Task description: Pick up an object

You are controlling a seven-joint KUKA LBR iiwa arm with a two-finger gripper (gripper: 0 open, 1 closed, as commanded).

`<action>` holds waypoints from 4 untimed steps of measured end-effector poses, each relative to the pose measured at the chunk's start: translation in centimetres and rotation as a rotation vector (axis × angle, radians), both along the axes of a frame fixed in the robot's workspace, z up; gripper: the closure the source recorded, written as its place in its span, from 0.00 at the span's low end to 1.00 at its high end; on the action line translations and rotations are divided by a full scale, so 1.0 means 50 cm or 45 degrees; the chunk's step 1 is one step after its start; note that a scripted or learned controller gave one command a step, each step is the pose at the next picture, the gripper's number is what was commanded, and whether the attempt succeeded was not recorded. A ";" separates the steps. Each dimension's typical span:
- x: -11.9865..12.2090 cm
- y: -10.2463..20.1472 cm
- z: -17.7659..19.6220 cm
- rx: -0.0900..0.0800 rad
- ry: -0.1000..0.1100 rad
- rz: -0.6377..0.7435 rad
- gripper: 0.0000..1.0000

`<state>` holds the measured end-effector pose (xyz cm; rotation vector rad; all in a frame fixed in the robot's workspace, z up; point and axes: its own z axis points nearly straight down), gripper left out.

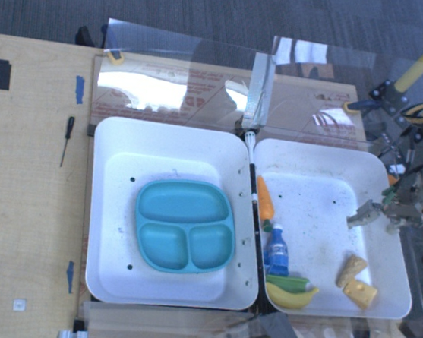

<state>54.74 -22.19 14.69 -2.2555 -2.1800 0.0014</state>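
My pincer (362,216) hung over right bin (335,160), near right wall; spread or pressed, couldn't tell. Right bin: one carrot (265,198), one blue bottle (276,250), one banana (289,294), two cheese chunks (356,282). Left bin (109,190): one teal divided plate (185,225).

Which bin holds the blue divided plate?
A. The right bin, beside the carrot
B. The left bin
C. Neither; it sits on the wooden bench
B: the blue divided plate lies alone in the left bin, while the carrot lies in the right bin.
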 end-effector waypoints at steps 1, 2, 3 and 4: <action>-0.092 0.026 -0.096 0.016 0.001 -0.029 0.00; -0.115 0.030 -0.112 0.017 -0.024 -0.089 0.00; -0.131 0.090 -0.001 -0.004 -0.013 -0.073 0.00; -0.130 0.130 -0.098 -0.007 -0.017 0.018 0.00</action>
